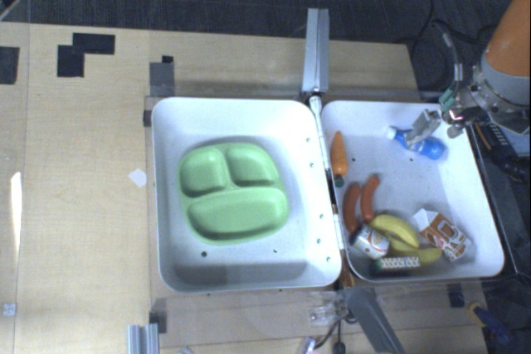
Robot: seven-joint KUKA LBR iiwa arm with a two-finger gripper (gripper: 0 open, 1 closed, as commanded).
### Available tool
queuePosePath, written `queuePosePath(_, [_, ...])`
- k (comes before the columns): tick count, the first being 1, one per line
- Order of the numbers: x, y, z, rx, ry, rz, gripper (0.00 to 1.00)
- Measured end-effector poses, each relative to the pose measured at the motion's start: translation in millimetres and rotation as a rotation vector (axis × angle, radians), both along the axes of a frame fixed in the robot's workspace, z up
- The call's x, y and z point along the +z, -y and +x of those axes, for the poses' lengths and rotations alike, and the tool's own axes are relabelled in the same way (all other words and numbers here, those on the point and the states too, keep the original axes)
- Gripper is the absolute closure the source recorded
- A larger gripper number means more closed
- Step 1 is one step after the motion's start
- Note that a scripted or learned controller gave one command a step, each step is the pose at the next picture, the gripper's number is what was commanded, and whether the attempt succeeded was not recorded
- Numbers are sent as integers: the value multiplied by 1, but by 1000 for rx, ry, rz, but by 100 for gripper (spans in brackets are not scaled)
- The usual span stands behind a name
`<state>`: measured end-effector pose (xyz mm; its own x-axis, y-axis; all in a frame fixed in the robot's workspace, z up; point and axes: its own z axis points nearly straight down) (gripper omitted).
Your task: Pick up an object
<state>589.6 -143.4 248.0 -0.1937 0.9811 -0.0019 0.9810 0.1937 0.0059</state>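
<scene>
The gripper (pixel 433 122) hung over the right bin (pixel 489 203), beside a blue object (pixel 427 147). Finger state could not be determined. No object was lifted; grasping remained.

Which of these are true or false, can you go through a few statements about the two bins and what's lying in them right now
1. The green divided tray lies in the left bin. True.
2. The banana lies in the left bin. False: it lies in the right bin, near its front edge.
3. The carrot lies near the divider between the bins. True.
4. The gripper is over the green tray. False: it is at the right bin's far corner, by a blue object.
5. Two sausages lie side by side in the right bin. True.
</scene>
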Motion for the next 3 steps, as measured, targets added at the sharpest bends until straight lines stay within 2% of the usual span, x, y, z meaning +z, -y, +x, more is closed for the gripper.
queuePosePath(1, [-154,62,18,33,1,-1,0])
queuePosePath(2, [-142,61,20,35,8,-3,100])
queuePosePath(3, [-10,30,34,-232,2,0,100])
